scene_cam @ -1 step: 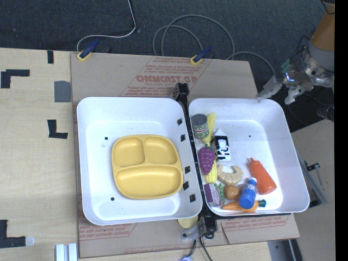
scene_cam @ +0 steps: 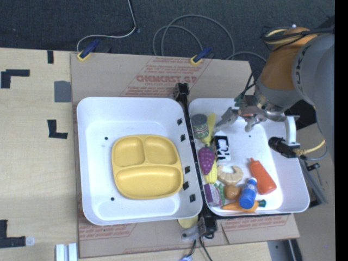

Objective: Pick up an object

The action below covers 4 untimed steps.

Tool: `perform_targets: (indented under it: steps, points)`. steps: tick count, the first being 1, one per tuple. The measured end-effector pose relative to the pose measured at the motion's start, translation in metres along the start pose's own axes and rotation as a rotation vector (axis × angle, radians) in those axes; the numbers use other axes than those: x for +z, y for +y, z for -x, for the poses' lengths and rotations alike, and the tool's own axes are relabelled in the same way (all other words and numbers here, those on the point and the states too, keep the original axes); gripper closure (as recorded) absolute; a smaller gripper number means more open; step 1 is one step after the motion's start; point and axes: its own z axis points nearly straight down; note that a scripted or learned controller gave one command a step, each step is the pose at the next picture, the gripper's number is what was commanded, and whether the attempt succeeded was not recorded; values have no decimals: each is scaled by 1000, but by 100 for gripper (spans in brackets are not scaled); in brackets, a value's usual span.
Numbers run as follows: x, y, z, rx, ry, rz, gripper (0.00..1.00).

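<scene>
The right bin (scene_cam: 283, 162) holds a pile of toy food along its left side: a small can (scene_cam: 199, 125), a yellow corn cob (scene_cam: 211, 125), a purple grape bunch (scene_cam: 206, 159), a black-and-white box (scene_cam: 221, 147), a bagel (scene_cam: 230, 174), a blue bottle (scene_cam: 248, 194), an orange bottle (scene_cam: 262, 176) and a carrot (scene_cam: 235, 205). My gripper (scene_cam: 238, 120) hangs over the bin's upper middle, right of the can and corn. Its two fingers are spread apart, with nothing between them.
The left bin (scene_cam: 92, 118) holds a yellow divided plate (scene_cam: 147, 165). A black divider (scene_cam: 187, 145) runs between the bins. Cables (scene_cam: 179, 31) loop on the dark surface behind the cardboard. The arm's orange band (scene_cam: 280, 64) is at upper right.
</scene>
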Motion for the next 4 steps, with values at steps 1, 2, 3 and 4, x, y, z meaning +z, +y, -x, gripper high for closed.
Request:
perform_targets:
  steps: [1, 2, 3, 4]
  points:
    - [38, 8, -10, 12, -12, 14, 0]
    - [51, 5, -12, 16, -25, 17, 0]
    - [55, 3, -13, 17, -29, 18, 0]
    - [67, -20, -30, 8, -12, 21, 0]
